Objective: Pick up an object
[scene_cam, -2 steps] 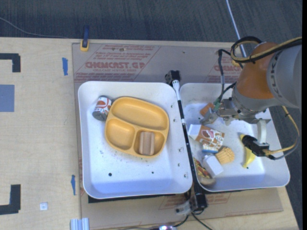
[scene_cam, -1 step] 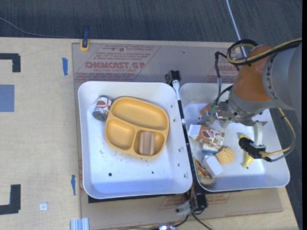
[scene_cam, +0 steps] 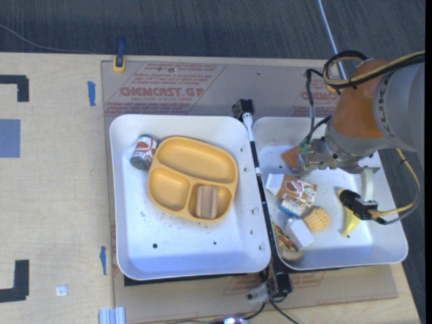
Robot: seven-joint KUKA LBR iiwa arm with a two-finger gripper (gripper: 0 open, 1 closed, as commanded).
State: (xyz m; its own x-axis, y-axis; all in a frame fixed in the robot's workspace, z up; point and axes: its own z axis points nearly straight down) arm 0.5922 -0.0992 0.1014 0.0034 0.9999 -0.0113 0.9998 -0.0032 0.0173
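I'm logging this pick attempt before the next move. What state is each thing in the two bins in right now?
Yellow divided plate: upright in the left bin, a brown block in one compartment.
Can: on its side, against the plate's rim.
Printed carton: lying flat in the right bin.
Banana: lying on the floor of the right bin.
Gripper: low over the right bin, grip unclear.

The brown protective sheet [scene_cam: 169, 86] under the two bins carries red print, and its largest line reads roughly "CHEMCAST GP"; the smaller lines around it are too fine to read. The same red print repeats on the sheet's right part [scene_cam: 307, 93], partly hidden by the arm. The printing on the small packages in the right bin [scene_cam: 398, 248] is too blurred to read.
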